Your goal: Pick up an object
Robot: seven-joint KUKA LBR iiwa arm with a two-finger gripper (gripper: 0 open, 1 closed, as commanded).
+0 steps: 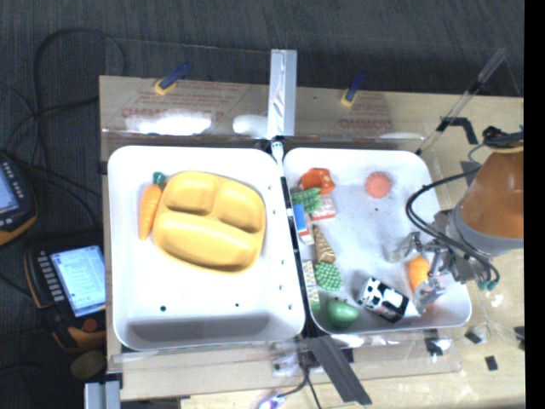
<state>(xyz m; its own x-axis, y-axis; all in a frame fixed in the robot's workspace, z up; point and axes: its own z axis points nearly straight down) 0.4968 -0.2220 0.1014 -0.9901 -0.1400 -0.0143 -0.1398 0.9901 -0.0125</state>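
Gripper (423,273) sat low in the right bin (396,220), near its right wall. Jaws were slightly apart around a small orange object (418,272), which showed between the fingers. Black-and-white cow toy (381,298) lay just left of it, green item (342,313) further left. Left bin (136,313) held a yellow tray (210,219) and a carrot (150,206) beside it.
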